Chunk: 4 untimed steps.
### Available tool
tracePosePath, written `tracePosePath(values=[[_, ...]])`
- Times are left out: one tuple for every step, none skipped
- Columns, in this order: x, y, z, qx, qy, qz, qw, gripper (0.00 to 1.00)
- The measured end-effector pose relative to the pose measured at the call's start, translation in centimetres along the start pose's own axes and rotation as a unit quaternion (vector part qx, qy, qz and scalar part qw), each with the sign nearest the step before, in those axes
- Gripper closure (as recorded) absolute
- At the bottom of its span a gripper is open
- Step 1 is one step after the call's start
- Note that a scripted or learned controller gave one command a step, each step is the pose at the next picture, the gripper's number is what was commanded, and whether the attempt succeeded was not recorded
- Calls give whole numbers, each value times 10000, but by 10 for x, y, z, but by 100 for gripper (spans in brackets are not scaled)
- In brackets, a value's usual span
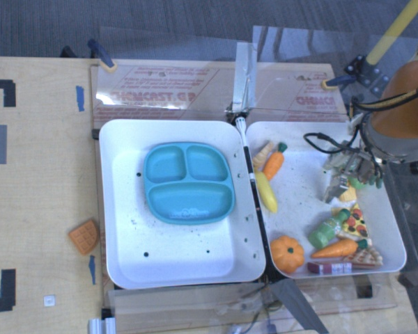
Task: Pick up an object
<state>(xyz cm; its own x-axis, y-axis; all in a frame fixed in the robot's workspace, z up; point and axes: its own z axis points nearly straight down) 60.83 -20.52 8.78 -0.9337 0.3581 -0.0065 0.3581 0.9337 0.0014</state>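
Arm (397,110) enters from the right edge of the view, orange band above the wrist, cables looping round it. Jaws sit low over the right bin (299,158), near its far right side; gripper (341,186) is a blur of metal parts and wiring, so whether the jaws are open or closed cannot be told. Nothing can be made out between them.

Objects relative to the jaws:
- Directly below and just toward the near rim: a small yellow piece (347,196), then a pizza slice (355,221) and a green piece (323,232) beside it. Contact with the jaws cannot be judged.
- Further toward the near rim: a carrot (340,248) lying flat, a waffle-patterned piece (366,258), and a dark red tube (329,268) along the rim.
- Near-left of the jaws: a small pumpkin (288,253), in the bin's near left corner.
- Left of the jaws, well apart: a second carrot (274,162), a pale piece (262,152) beside it, and a banana (266,191) along the dividing wall.

Left bin (125,186), far left of the jaws, holds a blue divided plate (189,183), three compartments. On the counter (35,186) beyond that bin: a small waffle square (84,236).
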Motion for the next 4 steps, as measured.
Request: tracePosePath(values=[[89,-16,-2,1,-14,498,9988,0],[-12,26,0,-5,-11,367,9993,0],[19,-7,0,-4,-4,587,9983,0],[41,-18,-1,-19,-3,957,9954,0]])
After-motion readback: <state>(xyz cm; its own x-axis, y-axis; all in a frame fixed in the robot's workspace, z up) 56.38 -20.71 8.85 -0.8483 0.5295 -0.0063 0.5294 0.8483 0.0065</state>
